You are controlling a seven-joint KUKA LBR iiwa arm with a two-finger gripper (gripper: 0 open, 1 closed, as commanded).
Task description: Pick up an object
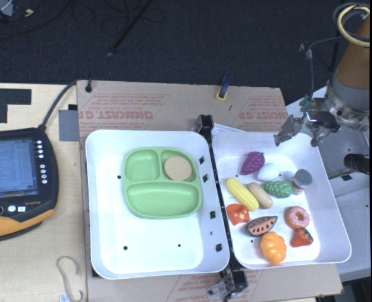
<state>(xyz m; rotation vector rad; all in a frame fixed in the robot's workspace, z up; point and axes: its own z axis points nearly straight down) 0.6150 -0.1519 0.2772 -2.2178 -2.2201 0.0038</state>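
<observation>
My gripper [301,133] hangs at the far right corner of the right bin [332,228], its two fingers spread open with nothing between them. Below it in that bin lie several toy foods: purple grapes [252,162], a white piece [272,170], a corn cob [242,194], a tan potato [260,195], a green bunch [278,188], a small can [301,179], a red pepper [238,213], a watermelon slice [262,224], a pink donut [296,217], a strawberry [301,237] and an orange pepper [273,247].
The left bin [110,231] bears a green divided plate [162,197] with a tan round disc [177,167] in one compartment. A teach pendant [13,178] lies at the left on the bench. A blue and yellow clip [223,88] sits on the cardboard behind the bins.
</observation>
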